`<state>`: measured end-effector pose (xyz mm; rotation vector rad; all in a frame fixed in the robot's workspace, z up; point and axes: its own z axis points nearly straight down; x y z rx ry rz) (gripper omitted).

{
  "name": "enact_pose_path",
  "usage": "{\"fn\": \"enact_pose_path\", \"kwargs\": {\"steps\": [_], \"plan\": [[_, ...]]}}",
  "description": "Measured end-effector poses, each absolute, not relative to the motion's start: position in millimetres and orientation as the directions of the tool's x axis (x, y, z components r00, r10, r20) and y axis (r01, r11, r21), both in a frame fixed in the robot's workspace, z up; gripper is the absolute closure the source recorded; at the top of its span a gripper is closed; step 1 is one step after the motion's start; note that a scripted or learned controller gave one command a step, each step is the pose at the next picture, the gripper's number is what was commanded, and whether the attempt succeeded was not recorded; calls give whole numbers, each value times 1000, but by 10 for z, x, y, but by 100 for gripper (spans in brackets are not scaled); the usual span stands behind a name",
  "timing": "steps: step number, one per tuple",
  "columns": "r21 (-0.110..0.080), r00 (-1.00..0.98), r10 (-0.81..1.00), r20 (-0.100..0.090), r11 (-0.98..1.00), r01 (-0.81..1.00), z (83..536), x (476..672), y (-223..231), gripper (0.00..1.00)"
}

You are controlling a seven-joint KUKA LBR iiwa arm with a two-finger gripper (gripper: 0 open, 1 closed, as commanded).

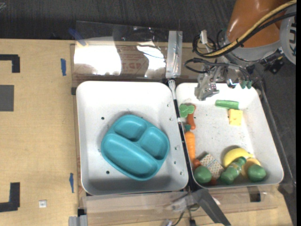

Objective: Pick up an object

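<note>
My gripper [206, 91] hangs over the far left part of the right bin [268, 126], with nothing visible between its fingers. Just to its right lies a green stick-shaped piece [226, 104], with a yellow block [235, 117] below it. A green-topped toy [186, 110] and an orange carrot [190, 144] lie along the bin's left wall. At the near end sit a yellow banana [236, 155], several green round toys [203, 174] and a patterned block [211, 164].
The left bin [94, 98] holds a teal divided plate [135, 146]. A clear plastic sheet [127, 55] lies behind the bins. Cables [221, 46] hang from the orange wrist band [258, 13] above the right bin's far edge.
</note>
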<state>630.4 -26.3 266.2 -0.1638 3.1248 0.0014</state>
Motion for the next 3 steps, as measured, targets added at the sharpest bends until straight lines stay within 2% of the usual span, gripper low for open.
{"fn": "enact_pose_path", "kwargs": {"steps": [1,2,3], "plan": [[0,-994,-104,-20,995,-104,2773,6319,-260,100],[-6,-967,-255,-14,967,-254,3658,6574,-971,100],[2,-926,-379,-2,926,-379,2673,6294,-683,100]]}}
